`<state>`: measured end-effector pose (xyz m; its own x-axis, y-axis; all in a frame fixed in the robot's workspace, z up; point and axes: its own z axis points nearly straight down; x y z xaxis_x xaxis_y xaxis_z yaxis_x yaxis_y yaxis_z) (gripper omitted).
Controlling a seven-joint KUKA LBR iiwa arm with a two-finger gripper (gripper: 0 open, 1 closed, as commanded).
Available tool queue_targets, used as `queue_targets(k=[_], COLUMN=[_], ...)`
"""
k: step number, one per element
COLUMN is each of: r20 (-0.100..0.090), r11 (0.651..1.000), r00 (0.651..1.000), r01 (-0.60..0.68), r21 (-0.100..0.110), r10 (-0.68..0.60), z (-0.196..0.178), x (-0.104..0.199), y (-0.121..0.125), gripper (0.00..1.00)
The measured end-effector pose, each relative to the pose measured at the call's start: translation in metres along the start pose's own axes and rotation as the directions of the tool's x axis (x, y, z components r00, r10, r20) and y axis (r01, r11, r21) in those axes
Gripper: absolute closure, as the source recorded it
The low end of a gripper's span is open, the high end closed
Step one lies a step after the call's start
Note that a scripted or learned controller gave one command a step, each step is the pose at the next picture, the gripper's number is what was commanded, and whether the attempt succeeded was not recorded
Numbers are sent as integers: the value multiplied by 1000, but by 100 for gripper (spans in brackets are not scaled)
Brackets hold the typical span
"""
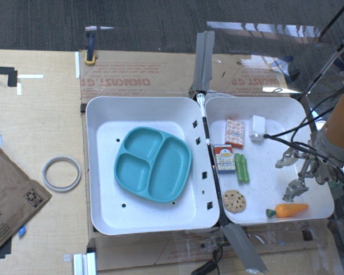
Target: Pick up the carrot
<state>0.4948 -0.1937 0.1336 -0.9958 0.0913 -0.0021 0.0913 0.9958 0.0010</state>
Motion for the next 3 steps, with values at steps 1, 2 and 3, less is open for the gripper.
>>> queue_targets(k=[1,2,3], r20=[-2,4,2], r11=[978,958,1000], r00=[978,958,1000], r01=[208,287,25], r21=[-1,1,0], r10=[-208,-287,-25], z=[15,4,32], x=[8,-74,-79], y=[47,-13,-21], gripper=[0,0,0])
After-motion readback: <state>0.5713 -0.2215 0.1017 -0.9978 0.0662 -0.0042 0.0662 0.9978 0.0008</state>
